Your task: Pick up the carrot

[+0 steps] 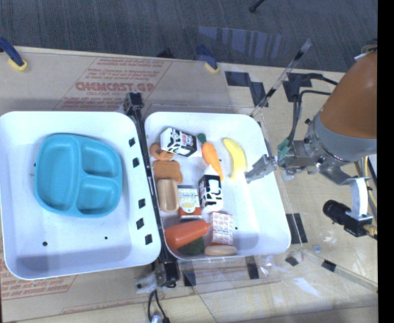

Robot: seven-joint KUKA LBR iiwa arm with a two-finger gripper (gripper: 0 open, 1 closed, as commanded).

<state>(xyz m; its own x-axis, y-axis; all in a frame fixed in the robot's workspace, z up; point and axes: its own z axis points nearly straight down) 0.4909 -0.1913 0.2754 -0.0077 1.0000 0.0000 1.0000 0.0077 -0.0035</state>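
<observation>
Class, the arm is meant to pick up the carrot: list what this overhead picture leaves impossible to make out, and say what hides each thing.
- Gripper: blurred and small at the right bin's rim; its state is unreadable.
- Labels on the milk cartons: too small to read.
- Green item under the large carrot: mostly covered, so unidentifiable.
- Arm: cut off by the right edge.

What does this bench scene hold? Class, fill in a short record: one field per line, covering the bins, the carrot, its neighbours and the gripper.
left bin: holds a blue divided plate
right bin: holds the food items
carrot: orange, in the right bin's far part
neighbours: banana on its right, milk carton on its left
gripper: at the right bin's right rim, apart from the carrot
carrot held: no
</observation>
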